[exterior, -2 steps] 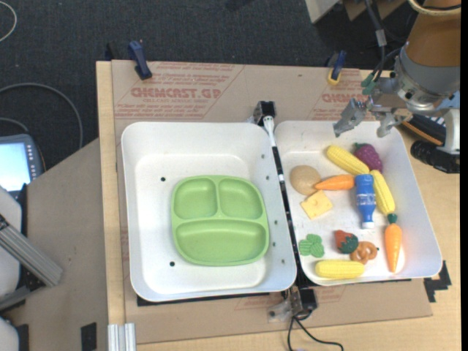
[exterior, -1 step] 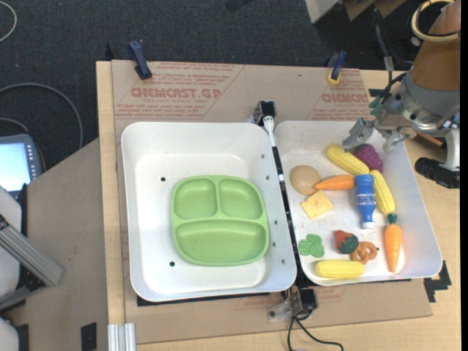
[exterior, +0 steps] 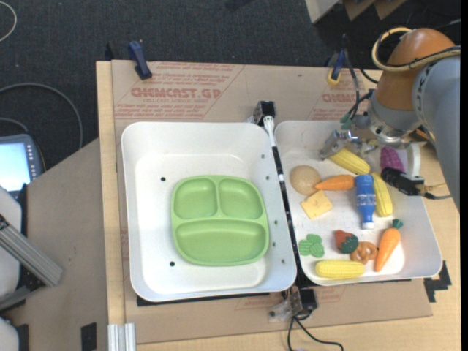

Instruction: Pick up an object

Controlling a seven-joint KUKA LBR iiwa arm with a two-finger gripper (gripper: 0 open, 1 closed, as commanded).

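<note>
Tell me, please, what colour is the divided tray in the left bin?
Light green, seen clearly in the camera view: the divided tray.

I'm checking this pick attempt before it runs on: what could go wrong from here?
The gripper sits low at the far end of the right bin, beside a corn cob. The toys are packed tight, so closing may nudge the cob into the carrot or catch two things. The cob lies at a slant and looks smooth, so it could slip out.
</note>
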